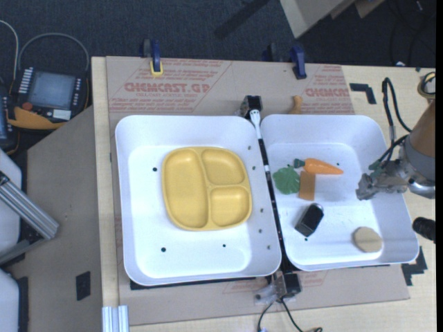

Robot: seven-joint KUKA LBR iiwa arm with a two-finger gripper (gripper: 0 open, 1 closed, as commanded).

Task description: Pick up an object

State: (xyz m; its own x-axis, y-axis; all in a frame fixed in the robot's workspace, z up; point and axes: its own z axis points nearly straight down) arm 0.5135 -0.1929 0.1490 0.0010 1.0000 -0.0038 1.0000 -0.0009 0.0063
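Note:
The right bin (346,126) holds an orange carrot (324,167) with a green leafy piece (286,180) beside it. An orange block (307,185) stands just below the carrot. A small black object (309,220) lies nearer the front, and a tan rounded lump (367,239) rests at the front right. My gripper (367,187) hangs over the right side of this bin, right of the carrot and above the tan lump. Nothing shows between its fingers.
The left bin (138,206) carries a yellow divided plate (206,187). A black rail with a clamp (252,108) runs between the bins. Cables (389,109) hang at the right edge near the arm. A teach pendant (48,92) lies off the bench at the left.

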